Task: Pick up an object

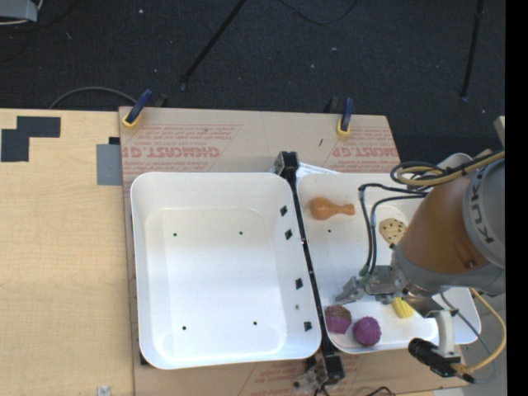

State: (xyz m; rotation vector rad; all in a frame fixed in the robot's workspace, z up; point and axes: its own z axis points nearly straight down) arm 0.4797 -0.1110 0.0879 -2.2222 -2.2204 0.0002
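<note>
Two purple things right under me

My gripper (356,289) hangs low in the right bin (346,246), just above a purple ball (366,330) and purple lump (337,319). Can't tell whether I'm holding anything. Orange gourd-shaped piece (330,209) sits up top.

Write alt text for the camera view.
The grey KUKA arm's gripper hangs low in the right white bin, just above two purple round objects. An orange pear-shaped toy lies near that bin's far edge.
</note>
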